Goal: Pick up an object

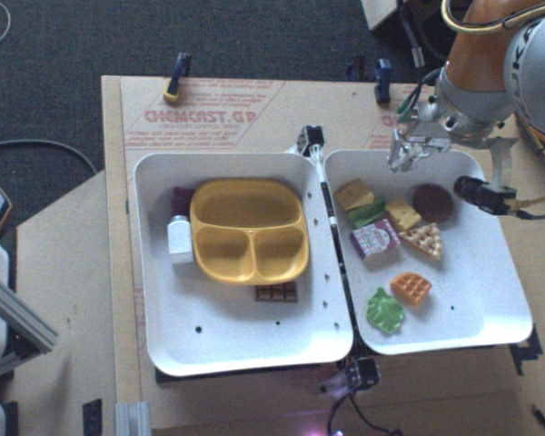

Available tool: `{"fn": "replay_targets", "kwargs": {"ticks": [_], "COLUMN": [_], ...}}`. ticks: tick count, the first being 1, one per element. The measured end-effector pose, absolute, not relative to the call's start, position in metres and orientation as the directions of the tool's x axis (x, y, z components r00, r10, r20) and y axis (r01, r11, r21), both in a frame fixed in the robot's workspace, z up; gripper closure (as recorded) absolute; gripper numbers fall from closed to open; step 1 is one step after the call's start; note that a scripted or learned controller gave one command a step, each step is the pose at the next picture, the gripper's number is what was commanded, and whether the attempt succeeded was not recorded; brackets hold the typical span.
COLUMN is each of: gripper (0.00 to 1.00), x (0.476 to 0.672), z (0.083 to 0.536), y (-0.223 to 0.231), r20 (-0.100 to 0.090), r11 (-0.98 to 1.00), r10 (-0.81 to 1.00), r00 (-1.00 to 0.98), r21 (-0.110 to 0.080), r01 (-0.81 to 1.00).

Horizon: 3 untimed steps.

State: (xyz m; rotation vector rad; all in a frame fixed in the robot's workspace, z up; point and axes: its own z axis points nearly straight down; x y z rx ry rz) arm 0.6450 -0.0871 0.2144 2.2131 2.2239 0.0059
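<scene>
Camera view: nearest, green leaf toy (384,310) and orange waffle (411,288) lie in right bin (509,289); beyond, brown cookie (432,203). Gripper (405,156) hovers above bin's far rim, narrow, holding nothing. No pick achieved; descent, grasp, lift remain.

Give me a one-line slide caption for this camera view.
Gripper hovers over the right bin's far edge, above toy food; yellow tray sits in the left bin.
</scene>
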Motion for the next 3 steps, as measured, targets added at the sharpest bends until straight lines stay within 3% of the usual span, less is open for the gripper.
{"fn": "replay_targets", "kwargs": {"ticks": [1,3], "gripper": [1.0,1.0], "x": [0.65,0.641], "z": [0.22,0.233], "y": [-0.092,-0.089], "r20": [-0.002,-0.001], "r11": [0.002,0.001], "r10": [1.0,1.0], "r00": [-0.002,-0.001], "r21": [0.005,0.0], "r01": [1.0,1.0]}}
